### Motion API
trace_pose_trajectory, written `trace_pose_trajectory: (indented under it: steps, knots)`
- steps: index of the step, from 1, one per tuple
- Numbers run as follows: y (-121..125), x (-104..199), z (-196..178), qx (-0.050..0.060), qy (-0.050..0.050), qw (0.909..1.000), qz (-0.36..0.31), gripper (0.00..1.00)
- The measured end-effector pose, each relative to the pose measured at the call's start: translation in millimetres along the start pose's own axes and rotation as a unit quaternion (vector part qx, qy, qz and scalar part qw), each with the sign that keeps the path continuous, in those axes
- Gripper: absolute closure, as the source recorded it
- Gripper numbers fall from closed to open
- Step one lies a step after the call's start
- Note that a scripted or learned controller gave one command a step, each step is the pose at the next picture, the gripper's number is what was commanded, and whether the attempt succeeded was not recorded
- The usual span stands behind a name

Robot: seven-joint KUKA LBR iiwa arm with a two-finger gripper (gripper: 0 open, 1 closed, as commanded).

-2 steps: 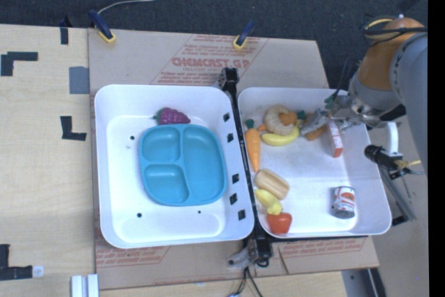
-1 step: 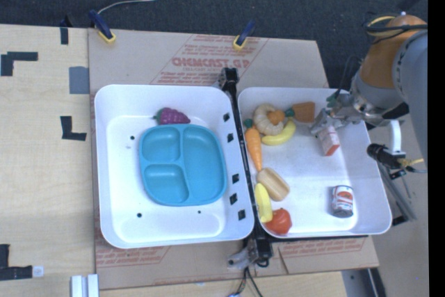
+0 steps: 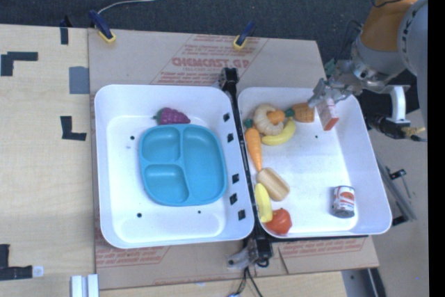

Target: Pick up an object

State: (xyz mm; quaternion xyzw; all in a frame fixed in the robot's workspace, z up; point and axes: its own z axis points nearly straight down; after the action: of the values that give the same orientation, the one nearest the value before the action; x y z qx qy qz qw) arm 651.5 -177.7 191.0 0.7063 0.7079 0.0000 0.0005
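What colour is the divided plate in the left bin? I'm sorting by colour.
Light blue; the divided plate shows clearly in the camera view.

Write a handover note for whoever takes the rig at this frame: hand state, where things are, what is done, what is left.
Hand: at the right bin's far right corner; nothing visibly held.
Right bin: carrot, banana, hot dog bun, red pepper and can.
Left bin: blue divided plate, purple grapes at its far edge.
Done: no pick confirmed.
Left: grasp one object and lift it.
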Motion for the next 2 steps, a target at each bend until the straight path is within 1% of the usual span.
trace_pose_trajectory:
  steps: [1,2]
  knots:
    - [5,62,-51,0.0,0.001,1.0,0.0,1.0]
    - [-45,104,-46,0.001,0.0,1.0,0.0,1.0]
